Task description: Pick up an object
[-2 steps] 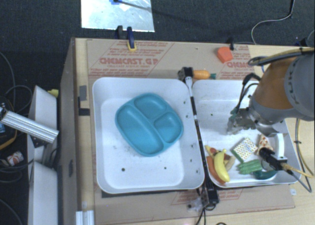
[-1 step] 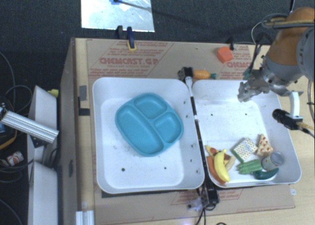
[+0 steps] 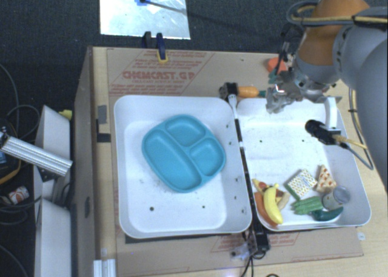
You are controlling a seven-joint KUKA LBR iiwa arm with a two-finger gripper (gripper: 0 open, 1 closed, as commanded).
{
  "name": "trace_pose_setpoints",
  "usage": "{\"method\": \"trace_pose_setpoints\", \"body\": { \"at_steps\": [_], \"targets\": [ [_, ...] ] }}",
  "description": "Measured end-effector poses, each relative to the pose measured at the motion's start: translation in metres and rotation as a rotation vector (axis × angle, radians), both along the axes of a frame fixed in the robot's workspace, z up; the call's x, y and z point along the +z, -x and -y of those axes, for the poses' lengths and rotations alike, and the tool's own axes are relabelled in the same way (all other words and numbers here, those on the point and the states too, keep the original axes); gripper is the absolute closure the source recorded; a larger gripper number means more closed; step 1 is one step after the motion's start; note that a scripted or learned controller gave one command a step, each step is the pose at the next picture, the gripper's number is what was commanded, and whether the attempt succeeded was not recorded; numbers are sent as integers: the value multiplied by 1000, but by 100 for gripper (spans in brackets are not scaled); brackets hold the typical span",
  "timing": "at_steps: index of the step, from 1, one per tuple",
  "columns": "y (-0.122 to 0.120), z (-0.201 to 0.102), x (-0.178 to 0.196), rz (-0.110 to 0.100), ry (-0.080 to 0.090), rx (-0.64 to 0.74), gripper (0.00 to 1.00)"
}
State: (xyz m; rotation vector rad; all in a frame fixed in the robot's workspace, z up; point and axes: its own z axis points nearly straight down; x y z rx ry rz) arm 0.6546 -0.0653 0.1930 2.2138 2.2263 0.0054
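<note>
Banana [image 3: 272, 204] — well apart from pincer [image 3: 276, 105].

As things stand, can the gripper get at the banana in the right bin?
Probably yes. The banana lies on top of the pile at the bin's near edge, nothing covering it; the gripper hangs over the far end.
</note>
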Motion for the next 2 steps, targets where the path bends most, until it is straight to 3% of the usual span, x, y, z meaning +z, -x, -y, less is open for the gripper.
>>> {"method": "trace_pose_setpoints", "body": {
  "at_steps": [1,2],
  "targets": [
    [64,-40,-9,-2,1,0,100],
    [22,-85,0,-1,0,-1,100]
  ]
}}
